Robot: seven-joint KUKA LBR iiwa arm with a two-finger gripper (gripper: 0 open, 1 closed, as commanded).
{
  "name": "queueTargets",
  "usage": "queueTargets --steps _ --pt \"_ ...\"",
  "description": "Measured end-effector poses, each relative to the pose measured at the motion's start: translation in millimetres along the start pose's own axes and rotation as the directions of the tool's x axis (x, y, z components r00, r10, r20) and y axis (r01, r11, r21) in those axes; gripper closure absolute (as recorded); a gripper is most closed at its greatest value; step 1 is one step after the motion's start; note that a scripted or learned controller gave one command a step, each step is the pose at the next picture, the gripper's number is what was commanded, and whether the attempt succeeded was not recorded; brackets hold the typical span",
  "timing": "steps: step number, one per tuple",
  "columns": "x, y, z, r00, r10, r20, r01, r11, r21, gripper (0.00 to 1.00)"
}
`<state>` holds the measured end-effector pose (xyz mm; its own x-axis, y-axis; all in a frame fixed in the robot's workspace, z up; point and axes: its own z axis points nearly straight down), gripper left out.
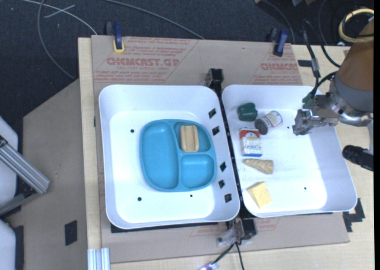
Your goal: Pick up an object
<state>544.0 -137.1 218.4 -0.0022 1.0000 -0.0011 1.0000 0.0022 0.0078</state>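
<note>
Two white bins sit side by side on the bench, and the arm [356, 79] is in over the right bin [320, 186] from the right-hand side. The gripper [304, 121] hangs near that bin's upper right part, over bare white floor, and its dark fingers blur together from where I stand, so I cannot tell how far apart they are or whether anything is between them.

The loose things are all on the right bin's left half, well apart from the gripper. At the top there's a green object [246, 110], and just beside it a small can [269, 121] lying on its side. Below those, a red and white box [251, 142], then a tan wedge [260, 165], and nearest the front edge a yellow block [259, 194].

Over in the left bin [119, 144] lies a blue divided tray [176, 155], and in its upper right compartment a tan bread-like piece [189, 138] stands lengthwise. Two clamps, a yellow and blue one [118, 37] and a blue one [280, 41], grip the board at the back edge.
</note>
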Motion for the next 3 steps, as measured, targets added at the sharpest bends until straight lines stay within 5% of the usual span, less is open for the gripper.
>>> queueTargets --steps 1,3 --pt "-0.1 1.5 -27.1 1.000 0.001 0.000 -0.001 1.000 0.003 1.00" --pt "102.8 -14.3 -10.0 1.000 -0.003 -0.005 0.003 1.000 0.012 1.00"
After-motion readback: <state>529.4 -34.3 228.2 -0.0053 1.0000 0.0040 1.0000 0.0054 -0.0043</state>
